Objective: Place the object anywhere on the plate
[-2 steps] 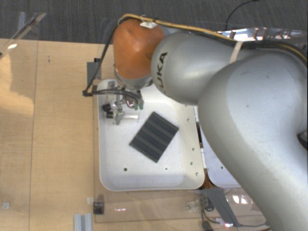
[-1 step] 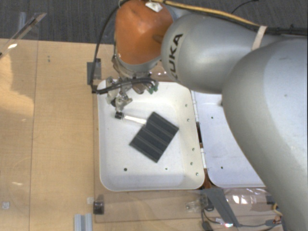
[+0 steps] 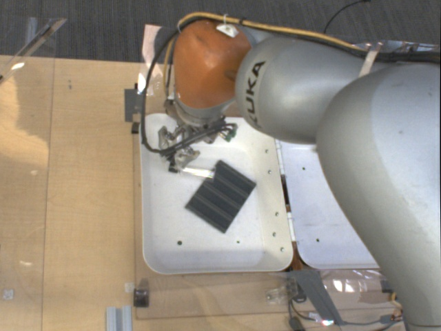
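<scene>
A dark grey ribbed rectangular plate [image 3: 220, 195] lies flat and turned at an angle in the middle of the left white bin [image 3: 162, 247]. My gripper [image 3: 180, 158] hangs below the orange wrist band at the bin's far left part, just up and left of the plate's upper corner and apart from it. A small pale strip [image 3: 198, 174] lies on the bin floor between the gripper and the plate. Something small and greenish [image 3: 230, 134] shows by the gripper's body; what it is I cannot make out.
The right white bin [image 3: 324, 212] is mostly covered by my grey arm [image 3: 358, 116]. The wooden bench [image 3: 69, 185] spreads to the left. A black bracket [image 3: 131, 105] sits at the left bin's far corner, and cables with small clamps [image 3: 303, 298] lie along the front edge.
</scene>
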Controlling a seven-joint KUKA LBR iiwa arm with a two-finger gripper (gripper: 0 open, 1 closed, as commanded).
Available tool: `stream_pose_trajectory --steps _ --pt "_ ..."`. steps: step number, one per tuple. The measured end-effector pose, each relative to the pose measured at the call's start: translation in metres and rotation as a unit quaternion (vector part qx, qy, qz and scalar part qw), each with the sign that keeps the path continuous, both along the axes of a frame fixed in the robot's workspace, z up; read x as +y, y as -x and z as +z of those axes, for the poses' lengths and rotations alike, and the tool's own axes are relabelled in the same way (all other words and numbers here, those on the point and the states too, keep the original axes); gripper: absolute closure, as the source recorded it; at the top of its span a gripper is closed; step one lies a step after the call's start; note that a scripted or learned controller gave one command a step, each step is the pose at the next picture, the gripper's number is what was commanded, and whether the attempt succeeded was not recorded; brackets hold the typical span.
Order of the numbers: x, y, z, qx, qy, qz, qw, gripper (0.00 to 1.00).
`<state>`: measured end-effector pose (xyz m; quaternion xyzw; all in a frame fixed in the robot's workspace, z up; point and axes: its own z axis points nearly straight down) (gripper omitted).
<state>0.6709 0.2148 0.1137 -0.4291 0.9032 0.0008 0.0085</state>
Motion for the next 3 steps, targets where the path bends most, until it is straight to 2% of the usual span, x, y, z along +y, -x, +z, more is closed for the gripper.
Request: stream_pose_trajectory --steps 1,2,3 --pt "0.014 0.001 0.105 0.000 0.0028 0.204 0.9790 1.00" --pt "0.012 0.002 0.060 0.001 0.0043 0.364 0.9315 1.00" --pt "0.021 0.001 0.113 -0.001 0.0049 0.382 0.9243 1.00"
